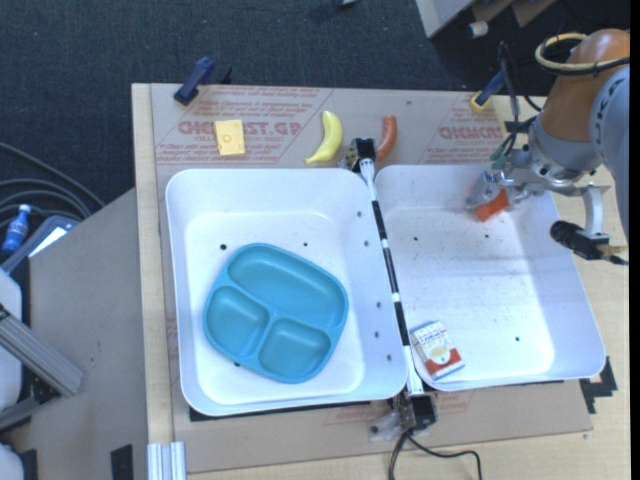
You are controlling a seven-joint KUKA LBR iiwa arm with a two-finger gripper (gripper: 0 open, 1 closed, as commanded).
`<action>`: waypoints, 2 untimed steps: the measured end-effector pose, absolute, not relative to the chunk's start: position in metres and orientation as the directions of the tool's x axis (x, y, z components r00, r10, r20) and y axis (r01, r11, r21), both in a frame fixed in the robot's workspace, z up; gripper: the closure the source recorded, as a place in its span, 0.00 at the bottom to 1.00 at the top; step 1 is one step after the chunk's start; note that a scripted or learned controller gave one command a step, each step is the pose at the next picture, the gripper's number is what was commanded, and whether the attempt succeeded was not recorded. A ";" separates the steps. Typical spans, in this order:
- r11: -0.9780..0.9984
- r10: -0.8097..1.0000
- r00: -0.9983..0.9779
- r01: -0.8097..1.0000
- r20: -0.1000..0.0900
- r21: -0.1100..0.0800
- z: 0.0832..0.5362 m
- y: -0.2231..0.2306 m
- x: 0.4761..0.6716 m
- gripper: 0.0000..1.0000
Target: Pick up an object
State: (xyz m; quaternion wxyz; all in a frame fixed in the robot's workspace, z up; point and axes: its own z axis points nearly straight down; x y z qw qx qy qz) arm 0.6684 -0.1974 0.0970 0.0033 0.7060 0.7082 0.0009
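Your left bin (190, 203) holds one item: a blue divided plate (277, 311) with three compartments, lying flat in the lower middle of the bin, nothing in its sections.

Your right bin (560, 318) holds two items. A small red and white carton (437, 348) lies at the lower left corner, touching or nearly touching the wall by the divider. An orange object (490, 207) sits at the upper middle of the bin, directly at the gripper (493, 190).

The arm enters from the upper right of the frame, and the gripper is low over the top part of the right bin. The orange object appears to sit at the fingertips, but you cannot confirm from this view whether it is pinched or merely touched; the finger spacing is not readable.

Outside the bins, on the board along the top edge, note a banana (325, 139), an orange-red sausage-shaped item (386, 137) just right of it, and a yellow tag (229, 138) to the left.
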 end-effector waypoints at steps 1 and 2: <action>0.001 1.000 -0.001 1.000 0.001 -0.001 0.088 -0.129 0.667 1.00; 0.001 1.000 -0.001 1.000 0.000 0.002 0.220 -0.090 0.621 1.00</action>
